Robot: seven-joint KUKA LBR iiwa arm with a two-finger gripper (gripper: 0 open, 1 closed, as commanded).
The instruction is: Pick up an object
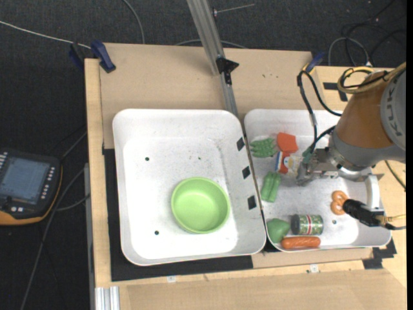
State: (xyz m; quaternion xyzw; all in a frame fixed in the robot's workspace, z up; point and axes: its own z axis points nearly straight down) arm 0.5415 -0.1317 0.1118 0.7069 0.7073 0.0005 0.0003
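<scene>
**Desk log:** Read me the stock, largest first.

**Operator:** Item one, the desk (pixel 161 70), bearing two white bins. Left bin (pixel 135 141) holds one green bowl (pixel 200 204). Right bin (pixel 361 237) holds the rest. The arm (pixel 368 121) comes in over the right bin, with the hand (pixel 310 171) low near that bin's middle.

**Desk log:** Hand state?

**Operator:** I cannot tell from here; the wrist covers it, and I see nothing held.

**Desk log:** Smaller stock?

**Operator:** An orange block (pixel 286 142) and a green ridged piece (pixel 262 148) toward the far wall. A green cylinder (pixel 270 187) by the divider. A dark can (pixel 306 224) lying on its side, an orange carrot-like piece (pixel 301 242) along the near wall, a green lump (pixel 279 228) beside it, and a small orange ring (pixel 339 202).

**Desk log:** Nearest candidate?

**Operator:** I judge the orange block and a small pale item (pixel 288 165), both touching or just beside the hand on its left. The green cylinder lies farther left, long axis running near-to-far, slightly tilted.
</scene>
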